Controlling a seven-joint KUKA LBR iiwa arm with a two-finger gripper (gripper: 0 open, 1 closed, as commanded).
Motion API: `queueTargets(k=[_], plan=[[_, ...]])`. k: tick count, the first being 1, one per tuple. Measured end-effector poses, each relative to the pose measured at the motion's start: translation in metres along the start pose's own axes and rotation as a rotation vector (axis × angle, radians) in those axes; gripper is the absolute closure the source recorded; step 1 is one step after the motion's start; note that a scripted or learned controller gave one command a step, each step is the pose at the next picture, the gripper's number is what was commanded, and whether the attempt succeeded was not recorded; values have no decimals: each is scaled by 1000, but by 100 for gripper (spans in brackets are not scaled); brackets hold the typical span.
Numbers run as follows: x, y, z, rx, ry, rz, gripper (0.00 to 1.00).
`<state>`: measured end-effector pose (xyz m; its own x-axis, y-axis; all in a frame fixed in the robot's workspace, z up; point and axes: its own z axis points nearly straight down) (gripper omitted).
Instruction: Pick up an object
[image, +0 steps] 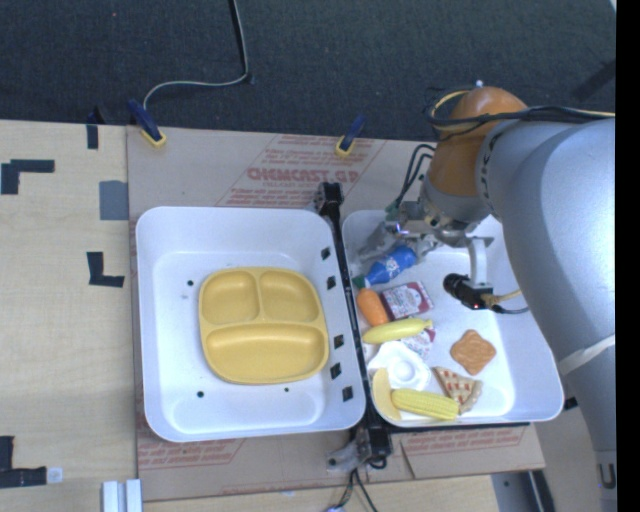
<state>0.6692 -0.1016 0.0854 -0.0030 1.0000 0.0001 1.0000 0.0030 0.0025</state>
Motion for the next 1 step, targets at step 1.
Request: queueTargets(k=[1], plan=[[0, 0, -10, 1, -2, -1, 100]])
